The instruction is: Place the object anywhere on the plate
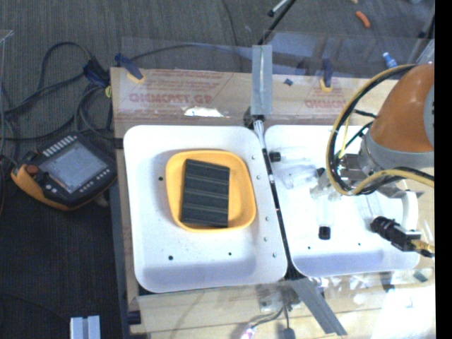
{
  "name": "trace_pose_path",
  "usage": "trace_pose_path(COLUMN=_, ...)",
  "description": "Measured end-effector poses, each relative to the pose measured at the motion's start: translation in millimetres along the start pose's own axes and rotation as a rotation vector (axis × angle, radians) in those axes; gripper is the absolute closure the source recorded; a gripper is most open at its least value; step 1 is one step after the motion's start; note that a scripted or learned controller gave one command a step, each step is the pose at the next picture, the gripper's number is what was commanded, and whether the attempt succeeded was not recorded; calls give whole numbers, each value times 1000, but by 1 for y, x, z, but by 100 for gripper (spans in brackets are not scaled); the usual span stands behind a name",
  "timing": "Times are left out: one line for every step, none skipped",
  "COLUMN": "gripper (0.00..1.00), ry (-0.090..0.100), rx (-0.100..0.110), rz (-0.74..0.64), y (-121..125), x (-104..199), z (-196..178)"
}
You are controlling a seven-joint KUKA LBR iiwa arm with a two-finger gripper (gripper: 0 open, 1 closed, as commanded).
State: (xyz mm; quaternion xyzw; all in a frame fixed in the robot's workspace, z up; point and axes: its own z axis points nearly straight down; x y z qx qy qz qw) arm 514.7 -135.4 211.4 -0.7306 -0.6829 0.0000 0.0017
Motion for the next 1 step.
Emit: trace_pose_path(gripper=0, ry=0, rx=0, rz=0, y=0, x=0, z=0)
